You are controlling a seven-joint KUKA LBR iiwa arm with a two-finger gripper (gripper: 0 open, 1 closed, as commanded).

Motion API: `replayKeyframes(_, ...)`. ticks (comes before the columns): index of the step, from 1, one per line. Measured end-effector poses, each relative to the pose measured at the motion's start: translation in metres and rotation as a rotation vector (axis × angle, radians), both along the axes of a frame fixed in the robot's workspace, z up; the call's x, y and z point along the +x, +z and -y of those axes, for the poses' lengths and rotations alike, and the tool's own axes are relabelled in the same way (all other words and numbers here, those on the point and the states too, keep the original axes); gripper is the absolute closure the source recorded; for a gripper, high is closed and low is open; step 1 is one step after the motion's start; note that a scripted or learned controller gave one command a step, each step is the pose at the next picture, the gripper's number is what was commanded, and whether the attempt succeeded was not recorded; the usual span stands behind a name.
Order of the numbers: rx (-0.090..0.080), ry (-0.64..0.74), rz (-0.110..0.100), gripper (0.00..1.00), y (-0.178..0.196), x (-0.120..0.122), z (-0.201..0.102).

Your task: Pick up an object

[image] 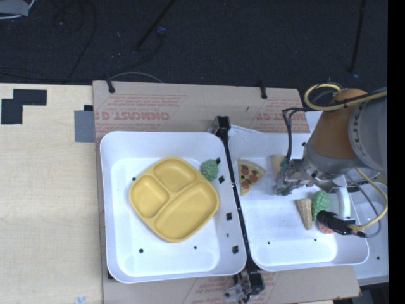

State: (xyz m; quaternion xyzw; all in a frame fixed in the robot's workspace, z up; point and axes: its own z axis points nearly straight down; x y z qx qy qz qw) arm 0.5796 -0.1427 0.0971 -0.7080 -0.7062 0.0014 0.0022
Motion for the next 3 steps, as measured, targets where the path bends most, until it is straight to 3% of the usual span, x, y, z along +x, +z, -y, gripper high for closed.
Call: replayKeyframes(3,-0.002,0.005,0.007,1.0,0.171,-0.01,-0.006)
